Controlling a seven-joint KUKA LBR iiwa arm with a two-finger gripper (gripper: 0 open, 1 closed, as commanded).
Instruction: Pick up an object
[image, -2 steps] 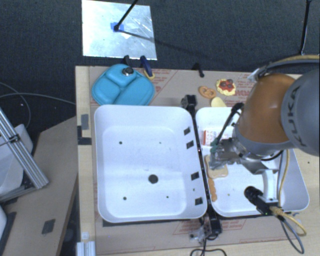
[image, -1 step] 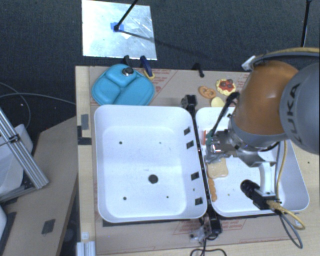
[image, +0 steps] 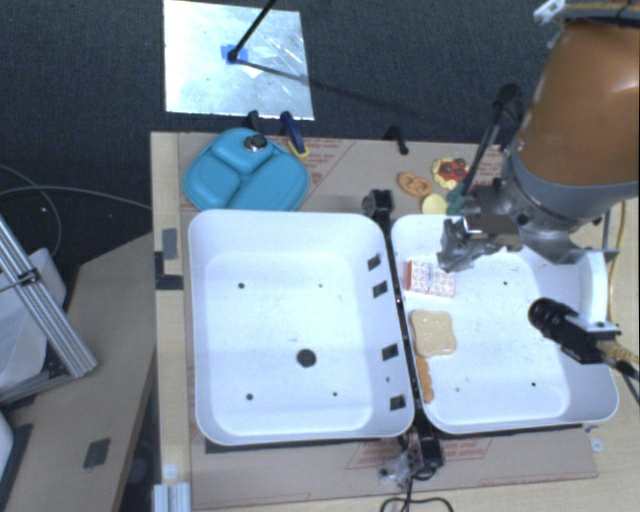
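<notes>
The gripper (image: 455, 250) hangs over the right bin (image: 590, 400), just above and right of the small red-patterned packet (image: 431, 278) (how wide it stands I cannot tell). Below the packet lies a toast-like slice (image: 433, 332). A slightly offset descent could nudge the flat packet aside.

Blue divided plate (image: 246, 173) behind bins (image: 290, 240)

You see two white bins (image: 290, 330), the right one holding a white packet (image: 431, 279) speckled red and a tan toast (image: 433, 332). At 11 o'clock sits a blue tray (image: 246, 175) on the brown surface (image: 350, 170).
</notes>
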